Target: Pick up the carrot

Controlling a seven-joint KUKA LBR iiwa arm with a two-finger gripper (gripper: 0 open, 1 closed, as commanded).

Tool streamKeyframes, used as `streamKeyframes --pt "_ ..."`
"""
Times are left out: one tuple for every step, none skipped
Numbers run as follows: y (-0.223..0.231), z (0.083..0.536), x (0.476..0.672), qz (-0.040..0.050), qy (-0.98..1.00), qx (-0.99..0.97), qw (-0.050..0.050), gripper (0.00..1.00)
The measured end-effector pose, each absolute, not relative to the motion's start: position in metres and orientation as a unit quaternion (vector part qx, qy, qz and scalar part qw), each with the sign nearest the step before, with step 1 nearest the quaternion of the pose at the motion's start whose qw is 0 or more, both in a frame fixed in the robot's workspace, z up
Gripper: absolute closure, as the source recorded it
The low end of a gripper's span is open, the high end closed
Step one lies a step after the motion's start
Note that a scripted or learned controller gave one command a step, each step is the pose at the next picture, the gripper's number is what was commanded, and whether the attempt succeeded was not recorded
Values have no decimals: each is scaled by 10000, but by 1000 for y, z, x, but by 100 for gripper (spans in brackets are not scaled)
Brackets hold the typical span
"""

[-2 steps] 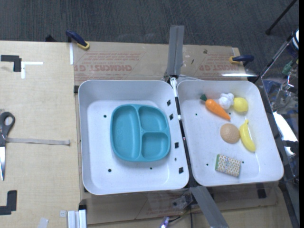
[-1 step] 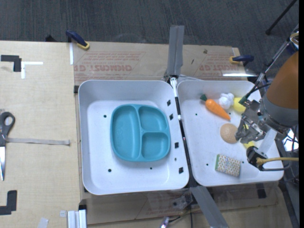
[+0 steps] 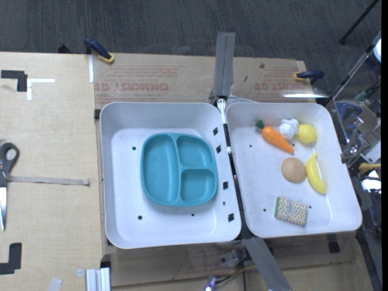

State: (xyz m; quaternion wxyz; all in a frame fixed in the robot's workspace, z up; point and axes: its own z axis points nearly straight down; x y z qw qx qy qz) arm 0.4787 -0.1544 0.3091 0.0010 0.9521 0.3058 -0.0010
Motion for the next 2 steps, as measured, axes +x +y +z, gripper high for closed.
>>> streamKeyframes --pt "-217 331 539 -18 1655 9862 8 100" --pt "-186 133 490 -19 1510 9885 -11 100"
